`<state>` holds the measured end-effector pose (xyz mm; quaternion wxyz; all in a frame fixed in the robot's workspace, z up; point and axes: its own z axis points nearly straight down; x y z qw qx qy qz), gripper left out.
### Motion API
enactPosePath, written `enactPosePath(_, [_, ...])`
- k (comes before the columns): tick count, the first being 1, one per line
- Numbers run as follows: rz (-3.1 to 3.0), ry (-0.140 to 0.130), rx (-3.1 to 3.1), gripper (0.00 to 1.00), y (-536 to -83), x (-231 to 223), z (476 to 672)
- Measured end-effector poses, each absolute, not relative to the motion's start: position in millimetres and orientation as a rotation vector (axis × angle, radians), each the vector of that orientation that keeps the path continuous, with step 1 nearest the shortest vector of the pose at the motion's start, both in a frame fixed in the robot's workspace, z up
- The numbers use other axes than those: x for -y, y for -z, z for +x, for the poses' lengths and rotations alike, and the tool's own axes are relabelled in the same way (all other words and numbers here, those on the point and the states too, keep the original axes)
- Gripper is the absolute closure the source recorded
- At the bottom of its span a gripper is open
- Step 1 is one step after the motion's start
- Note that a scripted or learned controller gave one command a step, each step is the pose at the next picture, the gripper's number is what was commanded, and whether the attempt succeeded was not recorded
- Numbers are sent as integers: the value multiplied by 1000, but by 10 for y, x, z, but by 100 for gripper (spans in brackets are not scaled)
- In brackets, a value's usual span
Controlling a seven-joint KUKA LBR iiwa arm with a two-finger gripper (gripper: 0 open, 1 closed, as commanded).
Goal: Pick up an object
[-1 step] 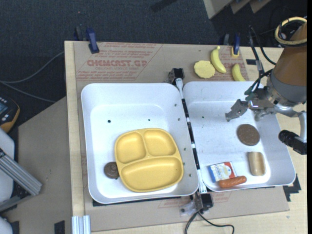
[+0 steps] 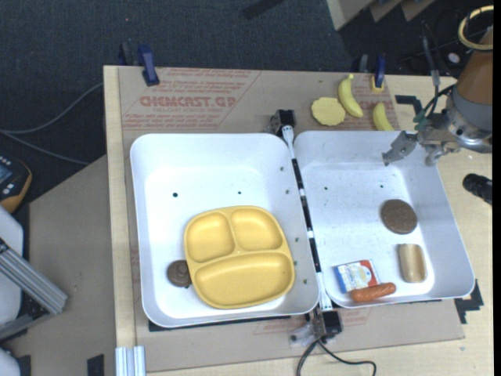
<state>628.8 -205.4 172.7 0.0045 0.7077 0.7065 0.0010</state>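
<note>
From above, the gripper [image 2: 410, 149] hangs over the far right corner of the right bin [image 2: 344, 163], its fingers [image 2: 394, 151] spread apart and holding nothing. The brown disc [image 2: 399, 216] lies nearest, just below them. Further toward me sit the bread roll [image 2: 412, 262], the small carton [image 2: 356, 275] and the sausage [image 2: 373, 292], well apart from the fingers.
</note>
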Motion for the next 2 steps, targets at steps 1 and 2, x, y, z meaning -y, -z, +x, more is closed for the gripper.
enactPosePath(1, [2230,7,-2225,0,-895,2043,5805])
enactPosePath(2, [2226,-2,-2226,0,-843,2154,5395])
